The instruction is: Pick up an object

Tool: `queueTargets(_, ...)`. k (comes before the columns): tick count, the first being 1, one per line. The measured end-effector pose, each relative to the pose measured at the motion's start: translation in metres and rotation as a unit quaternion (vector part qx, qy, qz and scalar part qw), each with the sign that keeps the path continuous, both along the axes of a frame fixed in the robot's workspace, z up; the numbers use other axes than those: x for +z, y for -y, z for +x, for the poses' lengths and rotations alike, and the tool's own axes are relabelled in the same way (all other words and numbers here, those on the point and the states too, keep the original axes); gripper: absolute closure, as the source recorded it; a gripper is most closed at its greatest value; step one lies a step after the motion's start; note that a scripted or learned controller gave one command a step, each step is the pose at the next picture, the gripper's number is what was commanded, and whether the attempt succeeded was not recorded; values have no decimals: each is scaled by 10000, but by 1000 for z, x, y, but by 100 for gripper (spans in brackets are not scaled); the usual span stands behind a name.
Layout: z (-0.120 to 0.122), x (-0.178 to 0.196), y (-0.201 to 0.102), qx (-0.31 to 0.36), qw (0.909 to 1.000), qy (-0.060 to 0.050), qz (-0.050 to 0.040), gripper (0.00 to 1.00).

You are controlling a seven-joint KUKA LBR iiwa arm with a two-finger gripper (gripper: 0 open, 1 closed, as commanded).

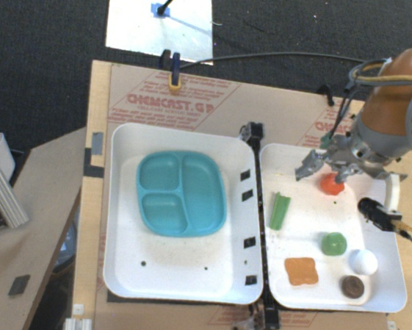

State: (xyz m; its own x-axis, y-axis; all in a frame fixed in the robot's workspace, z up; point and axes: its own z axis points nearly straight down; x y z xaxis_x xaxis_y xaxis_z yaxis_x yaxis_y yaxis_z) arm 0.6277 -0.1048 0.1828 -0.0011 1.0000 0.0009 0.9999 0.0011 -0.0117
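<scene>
A: Camera view, item one: the gripper (329,169) is hanging over the far end of the right bin (391,293). Its fingers are standing spread, one toward the divider and one beside the red object (331,184).

B: Is it pinching anything?

A: Nothing is sitting between the fingers. The red object is lying on the bin floor at the fingertips, partly hidden under them.

B: Item two, the other stock?

A: A green stick (280,210) is lying near the divider. A green ball (334,243), a white ball (363,261), a brown disc (353,287) and an orange square (301,270) are sitting toward the near end, all well apart from the gripper. A teal divided plate (182,193) is resting in the left bin (110,260).

B: Risks?

A: I am judging that the red piece, looking rounded, is likely to roll or squirt out if the fingers are closing off-centre. It is also sitting near the far wall, so a fingertip may be catching the rim. A closing on air is the probable failure.
</scene>
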Motion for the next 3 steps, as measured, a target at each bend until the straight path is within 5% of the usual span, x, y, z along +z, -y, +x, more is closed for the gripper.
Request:
queueTargets(1, 3, 8, 0, 10, 10000, 64, -6, 0)
queueTargets(3, 1, -85, -18, 24, 10000, 55, -2, 0)
